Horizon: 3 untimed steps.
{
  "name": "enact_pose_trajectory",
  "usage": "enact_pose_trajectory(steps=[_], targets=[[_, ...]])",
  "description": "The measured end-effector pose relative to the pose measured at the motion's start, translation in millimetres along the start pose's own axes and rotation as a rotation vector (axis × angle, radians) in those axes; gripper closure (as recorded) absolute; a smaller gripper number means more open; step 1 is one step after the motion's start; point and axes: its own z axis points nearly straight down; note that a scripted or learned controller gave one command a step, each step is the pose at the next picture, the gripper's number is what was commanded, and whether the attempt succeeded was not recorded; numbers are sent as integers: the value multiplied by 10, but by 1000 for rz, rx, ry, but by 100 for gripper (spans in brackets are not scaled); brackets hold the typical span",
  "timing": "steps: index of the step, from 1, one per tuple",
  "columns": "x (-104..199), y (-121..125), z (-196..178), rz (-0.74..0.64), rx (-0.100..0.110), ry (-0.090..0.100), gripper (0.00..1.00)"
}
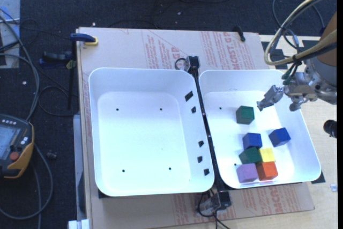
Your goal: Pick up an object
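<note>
I see white bins point(102, 115) | blocks: two green point(245, 114), two blue point(279, 137), yellow point(267, 155), orange point(268, 170), purple point(247, 172) | bench tan, red lettering point(155, 45)

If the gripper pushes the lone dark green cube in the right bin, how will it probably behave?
The dark green cube looks solid with flat faces, so it would probably slide on the smooth floor of the right white bin rather than roll. It seems rigid and should not bend. Standing apart from the cluster near the blue cube, it would likely move without hitting the others.
</note>
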Motion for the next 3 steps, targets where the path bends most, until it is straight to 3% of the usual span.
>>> enact_pose_trajectory(steps=[3], targets=[[-56,10,1393,1,4,1,0]])
